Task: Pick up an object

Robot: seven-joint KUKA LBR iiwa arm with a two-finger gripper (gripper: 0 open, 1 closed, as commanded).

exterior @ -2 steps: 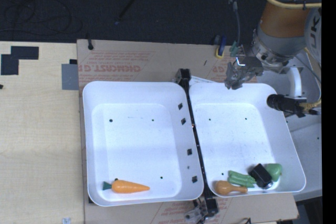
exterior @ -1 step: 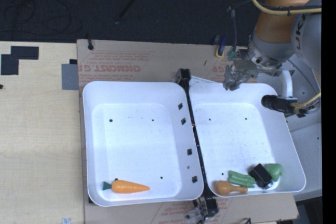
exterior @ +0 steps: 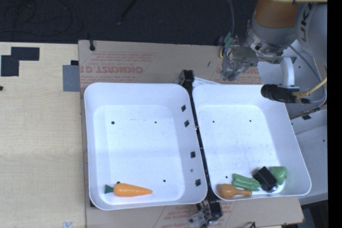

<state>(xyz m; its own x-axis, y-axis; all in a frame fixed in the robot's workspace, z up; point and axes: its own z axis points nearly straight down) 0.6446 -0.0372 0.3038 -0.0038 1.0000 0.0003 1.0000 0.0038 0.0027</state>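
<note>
Orange plastic toy carrot [exterior: 132,189] noted at lower left of frame, in left white bin [exterior: 96,115]. Cluster at lower right: tan pear-shaped toy [exterior: 234,191], green bean-pod toy [exterior: 246,182], black block [exterior: 265,178]. Gripper [exterior: 233,68] parked upper right, beyond the bins; state cannot be told. Risk judged: crowding could cause slipped grasp.

An orange toy carrot [exterior: 132,189] with a green top lies flat near the front of the left bin, while a tan pear-like piece [exterior: 234,191], green pods [exterior: 246,182], a black block [exterior: 265,178] and a green lump [exterior: 279,172] cluster in the right bin's front corner.
</note>
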